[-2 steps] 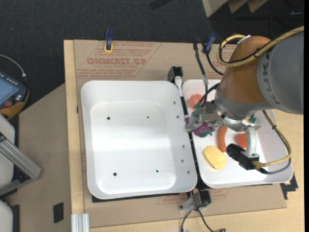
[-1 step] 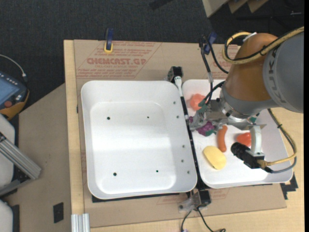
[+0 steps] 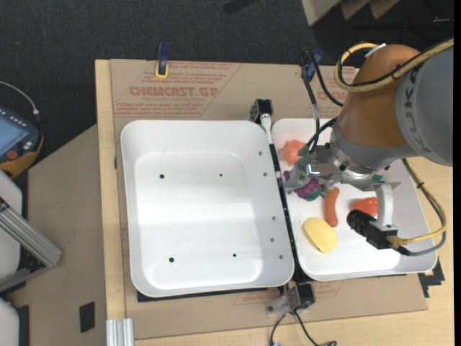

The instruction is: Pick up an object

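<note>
**Shift lead:** What did the bench look like from your console, front edge backward?

**Me:** Nearest the camera I saw the brown cardboard sheet [image 3: 209,316] that both bins sat on, with a small black clamp [image 3: 299,294] at its front edge between them. On it, the left bin [image 3: 144,193] showed only a bare white floor with a few dark dots. The right bin [image 3: 346,265] held everything.

**Shift lead:** And the objects?

**Me:** Closest in that bin lay a yellow lemon-shaped piece [image 3: 320,234]. Just behind it was an orange carrot-like stick [image 3: 330,205], with a red piece [image 3: 365,205] to its right, beside a black part of the arm's rig [image 3: 369,229]. Farther back a purple cluster [image 3: 311,188] sat near the divider, and behind that an orange-pink piece [image 3: 292,151].

**Shift lead:** The tool?

**Me:** The gripper [image 3: 308,173] hung low over the purple cluster, close to the inner wall. The arm's [image 3: 403,114] grey body and orange band covered much of the bin's far side, and I couldn't tell whether the fingers were spread or closed, or whether anything was between them.

**Shift lead:** Beyond the bins?

**Me:** A second black clamp [image 3: 261,110] at the back edge, red lettering on the cardboard, a blue-and-yellow clip [image 3: 163,62] at its far rim, then dark carpet [image 3: 108,13]. Cables [image 3: 317,85] looped beside the arm.
</note>
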Available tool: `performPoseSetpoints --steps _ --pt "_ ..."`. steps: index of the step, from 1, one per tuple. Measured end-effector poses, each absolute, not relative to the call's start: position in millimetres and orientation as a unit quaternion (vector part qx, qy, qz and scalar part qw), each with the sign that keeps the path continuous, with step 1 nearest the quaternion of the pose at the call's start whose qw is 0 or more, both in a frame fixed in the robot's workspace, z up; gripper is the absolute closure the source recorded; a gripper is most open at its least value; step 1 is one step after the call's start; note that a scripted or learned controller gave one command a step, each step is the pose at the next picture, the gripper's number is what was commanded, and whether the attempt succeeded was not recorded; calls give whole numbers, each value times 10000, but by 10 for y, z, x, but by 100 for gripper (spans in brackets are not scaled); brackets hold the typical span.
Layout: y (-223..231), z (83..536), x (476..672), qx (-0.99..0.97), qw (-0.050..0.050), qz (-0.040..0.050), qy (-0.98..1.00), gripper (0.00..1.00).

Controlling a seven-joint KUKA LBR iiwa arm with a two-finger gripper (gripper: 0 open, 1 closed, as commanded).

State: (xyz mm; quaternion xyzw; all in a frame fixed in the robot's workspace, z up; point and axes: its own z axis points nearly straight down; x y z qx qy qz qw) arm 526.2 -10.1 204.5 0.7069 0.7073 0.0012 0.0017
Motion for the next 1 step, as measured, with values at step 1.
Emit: performPoseSetpoints --steps 1 --pt "-99 2143 5266 7068 22 17 7074 100"
